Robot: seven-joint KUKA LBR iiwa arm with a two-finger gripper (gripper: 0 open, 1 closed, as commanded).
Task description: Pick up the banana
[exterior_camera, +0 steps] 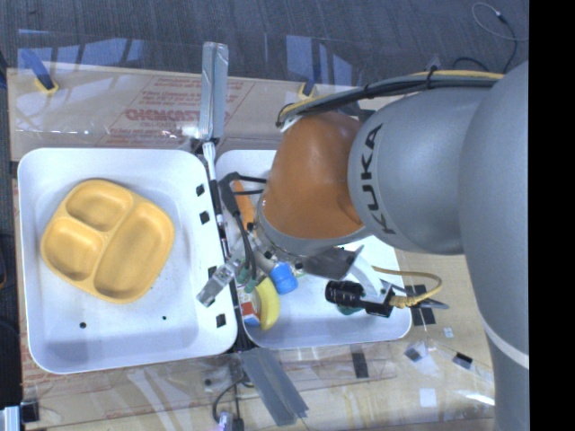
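From here the banana (267, 303) lies in the near-left corner of the right bin (316, 332), close against the wall the bin shares with the left bin (54, 341). A small blue thing (284, 279) sits just beside it on the far side, touching it or nearly so. That corner spot is awkward, I judge, because the wall leaves little room on the banana's left.

The arm (422, 178) reaches in from the right and hangs low over the right bin. Its orange band (310, 182) covers most of the bin's far half. The claw (232, 277) points down at the bin's left edge, just to the left of the banana and right by the shared wall. I cannot tell whether the claw is wide or narrow, since the wrist hides too much of it. I see nothing gripped in it, and the banana rests on the bin floor, so I take the pickup as not yet made.

The left bin holds a yellow divided plate (108, 239), well apart from all this. It sits off the claw's line and plays no part in the task.
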